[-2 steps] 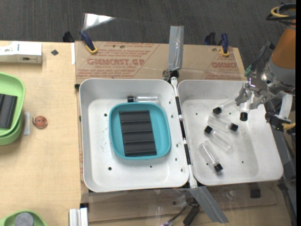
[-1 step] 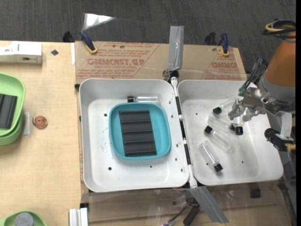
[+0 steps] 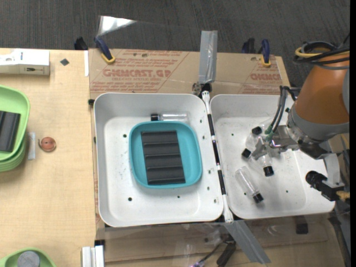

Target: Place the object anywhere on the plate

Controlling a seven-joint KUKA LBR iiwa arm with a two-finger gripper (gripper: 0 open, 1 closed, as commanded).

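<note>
A teal plate [image 3: 165, 153] lies in the left bin [image 3: 111, 199] with a black ridged insert [image 3: 162, 157] on it. A clear vial with a black cap [image 3: 248, 185] lies flat on the floor of the right bin [image 3: 289, 202], towards the front. My gripper [image 3: 258, 151] hangs low over the right bin, just above and behind that vial, and I see nothing held in it. A second clear tube with a black cap [image 3: 168, 117] lies in the left bin behind the plate.
Cardboard [image 3: 144, 71] lies behind the bins, held by clamps. On the wooden bench at left are a green tray [image 3: 14, 129], a small round copper piece [image 3: 48, 144] and a white box [image 3: 25, 62]. The arm's orange band [image 3: 328, 96] overhangs the right bin's far right side.
</note>
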